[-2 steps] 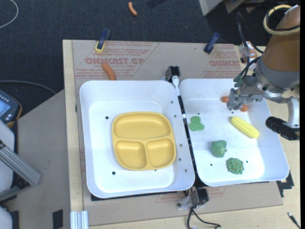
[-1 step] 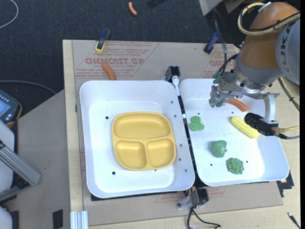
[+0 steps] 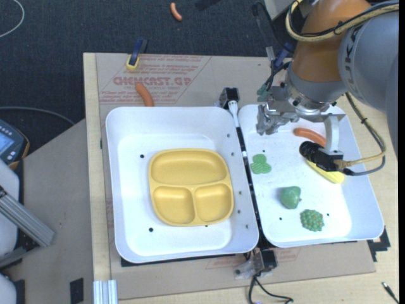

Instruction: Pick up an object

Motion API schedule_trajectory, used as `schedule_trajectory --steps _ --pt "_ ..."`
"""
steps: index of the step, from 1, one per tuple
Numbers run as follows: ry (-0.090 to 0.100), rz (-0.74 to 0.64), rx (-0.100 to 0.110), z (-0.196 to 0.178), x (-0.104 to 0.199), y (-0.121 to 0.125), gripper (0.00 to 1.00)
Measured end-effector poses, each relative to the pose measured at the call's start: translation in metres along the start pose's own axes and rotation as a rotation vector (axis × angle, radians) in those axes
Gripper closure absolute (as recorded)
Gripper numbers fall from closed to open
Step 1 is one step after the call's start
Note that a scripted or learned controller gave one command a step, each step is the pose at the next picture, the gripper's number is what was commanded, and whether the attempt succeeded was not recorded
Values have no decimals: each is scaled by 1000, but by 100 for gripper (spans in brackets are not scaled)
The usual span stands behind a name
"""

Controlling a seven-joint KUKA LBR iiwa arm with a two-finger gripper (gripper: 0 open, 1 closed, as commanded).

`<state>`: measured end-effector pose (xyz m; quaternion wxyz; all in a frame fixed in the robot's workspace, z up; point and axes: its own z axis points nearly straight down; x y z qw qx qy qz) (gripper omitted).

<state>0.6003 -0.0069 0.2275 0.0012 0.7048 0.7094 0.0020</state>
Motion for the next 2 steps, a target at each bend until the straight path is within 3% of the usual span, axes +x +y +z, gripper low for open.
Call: schedule_trajectory --steps 1,2 --pt "-2 5 1 10 0 14 100" --pt "-1 4 0 -8 11 15 100"
